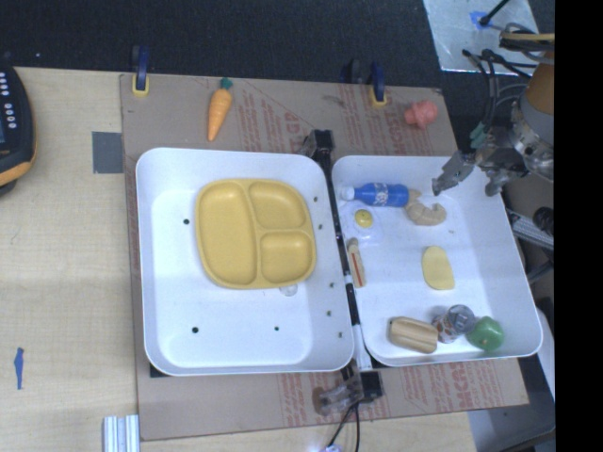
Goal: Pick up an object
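Observation:
The right bin (490,234) holds a blue bottle (382,194) lying on its side, a small yellow round piece (364,218), a beige curved piece (427,213), a yellow oval (437,267), a wooden cylinder (413,334), a metallic piece (457,320) and a green ball (486,333). My gripper (469,182) hangs over the bin's far right corner, just right of the beige curved piece. It is open, and nothing sits between its fingers.
The left bin (170,328) carries a yellow divided plate (254,232). A thin orange stick (355,260) lies by the divider between the bins. A toy carrot (219,111) and a pink object (422,113) rest on the cardboard behind the bins.

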You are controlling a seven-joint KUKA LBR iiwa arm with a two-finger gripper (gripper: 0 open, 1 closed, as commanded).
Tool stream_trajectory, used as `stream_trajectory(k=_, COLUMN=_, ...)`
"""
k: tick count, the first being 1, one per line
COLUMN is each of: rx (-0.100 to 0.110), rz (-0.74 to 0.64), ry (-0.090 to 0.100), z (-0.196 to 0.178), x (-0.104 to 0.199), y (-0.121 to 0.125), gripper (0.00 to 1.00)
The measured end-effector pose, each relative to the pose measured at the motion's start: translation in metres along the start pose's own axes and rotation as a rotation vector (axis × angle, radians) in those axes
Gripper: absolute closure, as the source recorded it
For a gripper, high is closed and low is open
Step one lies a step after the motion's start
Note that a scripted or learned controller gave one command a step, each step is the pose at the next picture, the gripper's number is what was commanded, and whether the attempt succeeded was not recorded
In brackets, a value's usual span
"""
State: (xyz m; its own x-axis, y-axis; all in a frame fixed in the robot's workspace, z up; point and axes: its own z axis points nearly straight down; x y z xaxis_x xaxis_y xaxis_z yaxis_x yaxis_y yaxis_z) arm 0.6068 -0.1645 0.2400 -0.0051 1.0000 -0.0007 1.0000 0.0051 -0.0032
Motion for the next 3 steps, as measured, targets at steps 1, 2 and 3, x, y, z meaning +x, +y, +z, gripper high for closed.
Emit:
stream_trajectory(k=1, rx=0.007, rz=0.001, ry=0.0, z=0.065, x=-0.013, y=-0.016, gripper=0.0)
stream_trajectory(k=2, rx=0.01, rz=0.001, ry=0.003, z=0.143, x=-0.013, y=-0.052, gripper=0.0)
stream_trajectory(k=3, rx=0.004, rz=0.002, ry=0.002, z=0.149, x=0.005, y=-0.071, gripper=0.0)
